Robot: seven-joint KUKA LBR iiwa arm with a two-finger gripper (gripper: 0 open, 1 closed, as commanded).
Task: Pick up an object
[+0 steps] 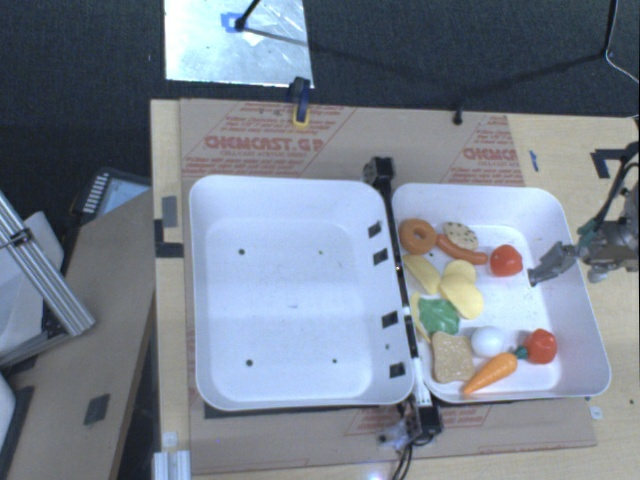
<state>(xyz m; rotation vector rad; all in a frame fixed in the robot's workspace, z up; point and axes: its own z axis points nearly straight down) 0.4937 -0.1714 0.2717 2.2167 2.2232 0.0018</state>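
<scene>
reaching in from the right, my gripper [553, 262] sits at the right-hand side of the right bin [575, 320], over its wall and bare floor. whether it is open or closed i cannot tell from this slanted view; the grey tip is too small and blurred. nothing is visibly held by it.

the things to pick all lie in the right bin. nearest my tip is a red tomato [506, 260], just to its left, apart from it. an orange sausage-like piece [462, 253] runs up to the tomato's left side, with a speckled cookie [459, 234] above it and a brown doughnut [417, 236] further left. below those lie a yellow banana-like piece [422, 273] and a pale yellow lump [462, 290] side by side. a green leafy piece [438, 315] sits under them, then a slice of toast [451, 357] near the front wall. a white egg [488, 341] rests beside the toast, a carrot [489, 372] lies slanted along the front, and a second red tomato [540, 345] is by the carrot's leafy end.

the left bin [215, 298] stands beside it, their walls touching along the middle, both on a cardboard sheet [270, 138].
</scene>
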